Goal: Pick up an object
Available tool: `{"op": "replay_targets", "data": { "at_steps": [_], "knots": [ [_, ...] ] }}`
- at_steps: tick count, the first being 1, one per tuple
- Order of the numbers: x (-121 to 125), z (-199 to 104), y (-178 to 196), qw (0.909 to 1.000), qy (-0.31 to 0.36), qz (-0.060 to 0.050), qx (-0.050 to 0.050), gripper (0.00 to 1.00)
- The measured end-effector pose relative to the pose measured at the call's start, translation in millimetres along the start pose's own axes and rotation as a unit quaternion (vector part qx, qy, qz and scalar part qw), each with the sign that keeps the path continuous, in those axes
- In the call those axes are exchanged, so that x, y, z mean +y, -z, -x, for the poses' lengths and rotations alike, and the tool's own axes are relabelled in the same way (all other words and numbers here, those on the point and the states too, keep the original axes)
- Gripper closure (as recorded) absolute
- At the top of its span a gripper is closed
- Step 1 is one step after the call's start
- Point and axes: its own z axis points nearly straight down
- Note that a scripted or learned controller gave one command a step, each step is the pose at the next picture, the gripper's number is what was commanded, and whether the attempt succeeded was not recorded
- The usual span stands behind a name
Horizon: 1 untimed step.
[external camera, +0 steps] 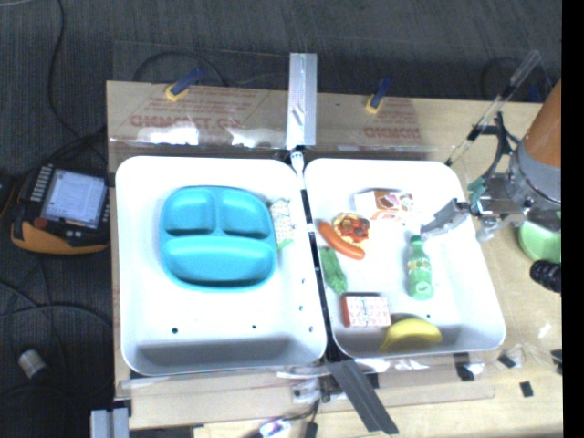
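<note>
The right bin [474, 272] holds several toy items: a green bottle [419, 267], a yellow banana [411, 333], a red and white box [366, 310], a green pickle [333, 269], a red sausage [339, 241], a pizza slice [352, 225] and a white and red packet [388, 201]. My gripper [445, 219] hangs over the bin's right part, just above and to the right of the green bottle. Nothing visible is held in it.
The left bin [146, 318] carries a blue divided plate [219, 235] and a small white and green packet [281, 219] by its right wall. A metal divider post [302, 99] stands at the back. A green object [540, 237] sits right of the bins.
</note>
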Motion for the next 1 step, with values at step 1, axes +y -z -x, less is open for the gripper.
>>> {"op": "replay_targets", "data": {
  "at_steps": [1],
  "knots": [
    [12.3,9.8,-106.0,0.9991,-0.043,-0.001,0.0,0.0]
  ]
}}
